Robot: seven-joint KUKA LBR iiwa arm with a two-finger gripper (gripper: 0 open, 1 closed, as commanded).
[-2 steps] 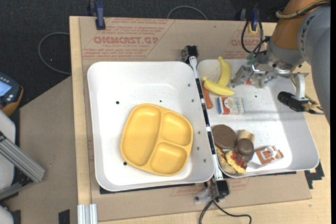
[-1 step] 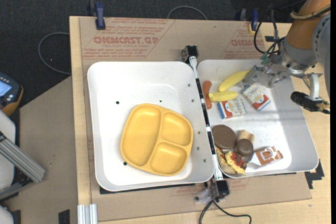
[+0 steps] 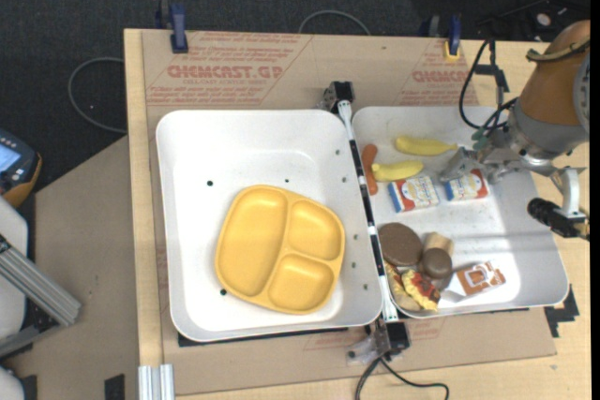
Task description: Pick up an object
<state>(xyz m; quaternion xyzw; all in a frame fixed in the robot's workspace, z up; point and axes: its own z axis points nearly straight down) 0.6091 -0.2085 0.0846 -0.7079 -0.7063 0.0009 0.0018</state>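
Right bin (image 3: 534, 290): claw (image 3: 462, 166) just above blue-and-white carton (image 3: 466, 187).

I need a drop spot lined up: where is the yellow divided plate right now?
The yellow divided plate lies in the left white bin, toward its front right part, close to the divider beside the right bin.
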